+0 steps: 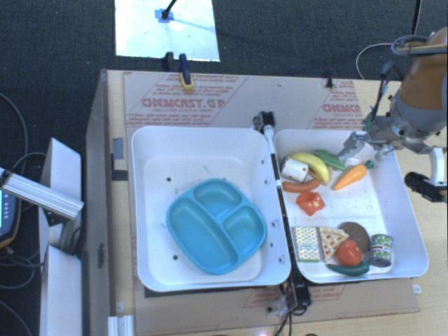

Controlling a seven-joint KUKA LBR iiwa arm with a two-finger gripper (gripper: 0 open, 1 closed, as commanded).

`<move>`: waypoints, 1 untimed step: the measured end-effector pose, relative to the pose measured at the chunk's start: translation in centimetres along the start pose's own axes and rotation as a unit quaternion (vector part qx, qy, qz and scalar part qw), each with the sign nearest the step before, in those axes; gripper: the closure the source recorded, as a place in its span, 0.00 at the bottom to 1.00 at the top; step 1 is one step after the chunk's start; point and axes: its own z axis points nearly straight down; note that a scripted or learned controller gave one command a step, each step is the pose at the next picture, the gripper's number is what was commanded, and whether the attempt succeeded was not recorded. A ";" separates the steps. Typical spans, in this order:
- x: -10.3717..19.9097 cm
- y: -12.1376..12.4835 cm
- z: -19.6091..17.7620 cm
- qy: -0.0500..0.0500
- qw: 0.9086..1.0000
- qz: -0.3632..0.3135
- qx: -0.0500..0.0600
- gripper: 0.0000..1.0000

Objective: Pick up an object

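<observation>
The right bin holds several toy foods. At its far end lie a banana, a green pod, an orange carrot, a white cup, a sausage and a red pepper piece. Along its near end sit a cracker box, a pizza slice, a brown disc, a tomato, a small can and a green chili. My gripper hovers over the far right part of this bin, just above the carrot's leafy end. It is open with nothing between its fingers.
The left bin carries a blue divided plate. A metal clamp strip runs between the two bins. The grey and orange arm reaches in from the upper right, with cables looping above it.
</observation>
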 end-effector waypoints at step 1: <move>3.4 -2.0 9.1 -0.001 1.000 0.001 -0.004 0.00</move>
